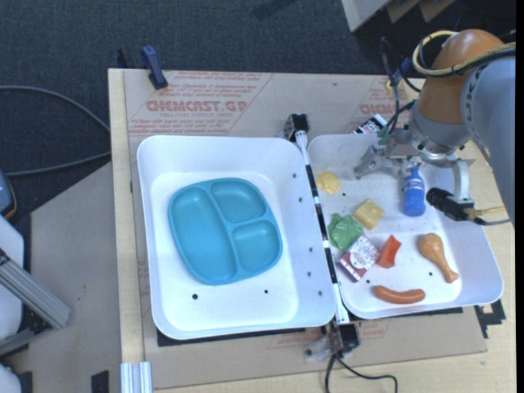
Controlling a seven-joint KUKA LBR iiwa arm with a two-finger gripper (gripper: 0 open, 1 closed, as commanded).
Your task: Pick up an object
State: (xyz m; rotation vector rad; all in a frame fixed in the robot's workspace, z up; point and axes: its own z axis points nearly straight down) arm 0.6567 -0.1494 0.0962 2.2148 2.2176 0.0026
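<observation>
From the overhead camera, the arm [475, 80] comes in over the far right corner of the right bin [483, 281], and its gripper [414, 170] hangs above a small blue bottle [413, 195] with a white cap that stands near the bin's far edge. Whether the jaws are released or clenched cannot be told from here; the bottle's top sits right under the wrist hardware, so it may be between them or merely below. The other candidates lie toward the near edge: a yellow piece [328, 182] by the left wall, a yellow block [368, 213], a green leafy item [344, 232], a red-and-white packet [359, 259], a small red piece [388, 251], a toy drumstick [437, 255] and a sausage [399, 295] at the near edge. The left bin [155, 162] carries a blue divided plate [225, 229] at its middle. The likely failure is the upright bottle tipping or slipping out if the jaws close off-centre on its round body. The cardboard [205, 105] under the bins bears red print, roughly "CHEMCAST GP"; the packet's lettering is too small to read.
</observation>
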